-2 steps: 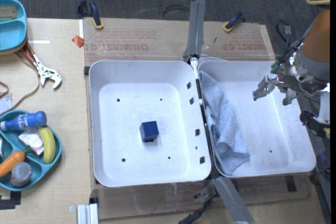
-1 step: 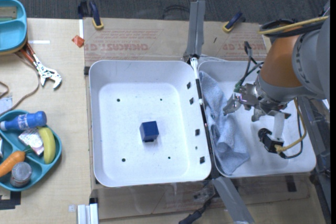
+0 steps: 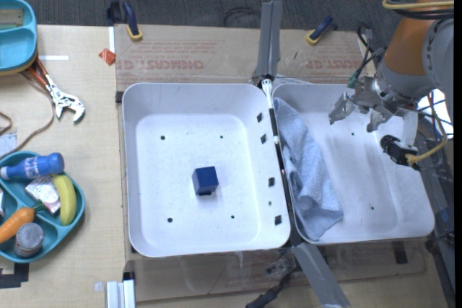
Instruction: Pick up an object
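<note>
- Blue cube (image 3: 206, 179) sits on the floor of the left bin (image 3: 144, 112), well apart from my fingers, far off to their left and lower in the view.
- My gripper (image 3: 356, 115) hangs over the upper part of the right bin (image 3: 404, 227), fingers (image 3: 339, 112) spread apart, nothing between them.
- Grey-blue cloth (image 3: 307, 169) lies crumpled along the right bin's left wall, to the left of my fingers and below them, not touching.
- My arm (image 3: 411, 47), orange band above the wrist, comes in from the right; cables hang beside it.
- Far left of my fingers, outside the bins: wrench (image 3: 61, 101), blue tray (image 3: 14, 32) at the top edge, blue plate (image 3: 76, 216) bearing a banana (image 3: 66, 198), carrot (image 3: 14, 222), bottle (image 3: 32, 166).
- Clamps (image 3: 126, 19) grip the brown board (image 3: 195, 54) behind the bins.
</note>
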### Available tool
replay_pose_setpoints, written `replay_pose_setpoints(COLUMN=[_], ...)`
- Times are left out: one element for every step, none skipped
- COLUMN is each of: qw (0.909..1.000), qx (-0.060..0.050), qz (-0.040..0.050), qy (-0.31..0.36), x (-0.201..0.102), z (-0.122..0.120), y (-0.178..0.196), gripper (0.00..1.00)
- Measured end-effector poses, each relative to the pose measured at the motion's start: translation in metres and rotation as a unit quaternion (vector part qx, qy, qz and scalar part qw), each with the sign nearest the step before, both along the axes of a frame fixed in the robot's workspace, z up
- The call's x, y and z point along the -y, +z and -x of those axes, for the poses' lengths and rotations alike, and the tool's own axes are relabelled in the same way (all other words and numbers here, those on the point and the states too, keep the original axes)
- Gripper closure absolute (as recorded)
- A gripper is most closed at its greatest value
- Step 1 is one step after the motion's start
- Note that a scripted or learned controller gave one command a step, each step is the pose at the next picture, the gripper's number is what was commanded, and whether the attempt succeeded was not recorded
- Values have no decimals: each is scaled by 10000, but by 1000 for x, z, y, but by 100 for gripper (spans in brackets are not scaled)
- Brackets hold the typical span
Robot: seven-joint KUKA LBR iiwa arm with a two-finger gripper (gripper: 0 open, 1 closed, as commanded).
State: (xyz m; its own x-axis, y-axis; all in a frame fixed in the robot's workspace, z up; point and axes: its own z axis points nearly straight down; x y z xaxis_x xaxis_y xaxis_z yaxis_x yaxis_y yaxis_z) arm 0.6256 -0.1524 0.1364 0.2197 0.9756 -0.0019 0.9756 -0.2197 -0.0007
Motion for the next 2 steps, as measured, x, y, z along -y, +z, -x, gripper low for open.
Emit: replay_pose_setpoints(qw=[9967, 10000], qx=[-15, -7], qz=[-9, -1], qy=[806, -45], x=[-35, 53], z=[17, 61], y=[-10, 83], gripper=[0, 0])
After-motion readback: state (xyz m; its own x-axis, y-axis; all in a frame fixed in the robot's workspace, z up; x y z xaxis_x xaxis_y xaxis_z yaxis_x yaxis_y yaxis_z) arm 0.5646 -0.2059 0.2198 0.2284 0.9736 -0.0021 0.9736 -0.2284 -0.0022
